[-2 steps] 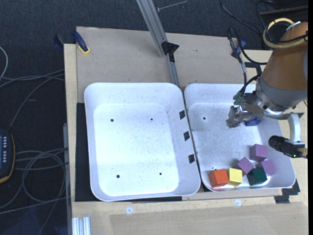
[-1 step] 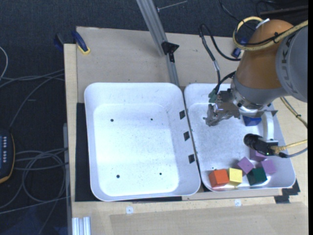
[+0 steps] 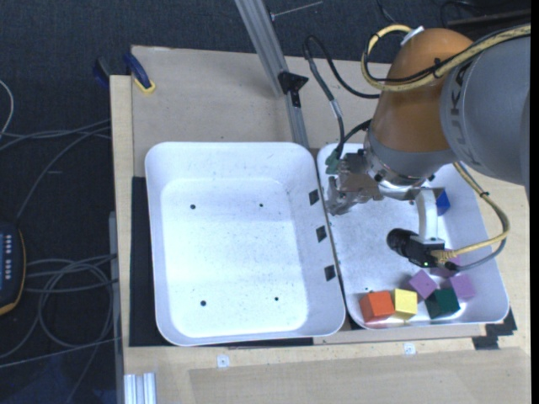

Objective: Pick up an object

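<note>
Claw: hangs low over the right shallow white plastic bin, at that bin's far-left corner, just beside the wall it shares with the left shallow white plastic bin. The grey arm with its orange band covers it from above. Cannot tell whether the claw is spread or pressed together.

Things for picking, all in the right bin:
- Small blue block: right of the claw, near, partly hidden by the wrist.
- Orange cube-shaped block: well below the claw and a little right, against the bin's near wall.
- Yellow cube-shaped block: touching the orange one on the side away from the claw.
- Dark purple block: tilted, just above the yellow one.
- Dark green block: further right of the yellow one, near the bin's corner.
- Pale purple block: farthest from the claw, just above the green one.

All five of the lower cluster sit well apart from the claw.

Left bin lies to the claw's left. Both bins rest on the tan wooden counter, which extends above and left of the claw.
</note>
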Controlling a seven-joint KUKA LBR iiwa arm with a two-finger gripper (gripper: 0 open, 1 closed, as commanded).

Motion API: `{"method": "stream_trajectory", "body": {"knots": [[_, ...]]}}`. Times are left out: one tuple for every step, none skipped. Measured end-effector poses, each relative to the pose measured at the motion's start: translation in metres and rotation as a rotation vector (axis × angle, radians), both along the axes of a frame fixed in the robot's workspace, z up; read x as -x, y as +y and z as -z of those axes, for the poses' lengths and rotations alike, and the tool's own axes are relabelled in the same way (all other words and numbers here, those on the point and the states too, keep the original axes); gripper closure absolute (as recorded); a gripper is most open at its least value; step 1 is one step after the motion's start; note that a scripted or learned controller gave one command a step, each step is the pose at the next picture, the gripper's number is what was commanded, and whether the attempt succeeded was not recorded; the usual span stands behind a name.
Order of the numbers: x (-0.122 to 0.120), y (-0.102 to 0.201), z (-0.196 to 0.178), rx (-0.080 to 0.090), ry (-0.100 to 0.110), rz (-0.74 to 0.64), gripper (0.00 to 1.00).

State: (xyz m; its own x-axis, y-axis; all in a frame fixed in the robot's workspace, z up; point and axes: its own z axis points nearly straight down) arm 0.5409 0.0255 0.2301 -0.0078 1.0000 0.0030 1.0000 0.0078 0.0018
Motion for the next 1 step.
{"method": "stream_trajectory", "body": {"knots": [[-0.0186,0.0496,-0.0118,0.0,-0.001,0.001,1.0]]}}
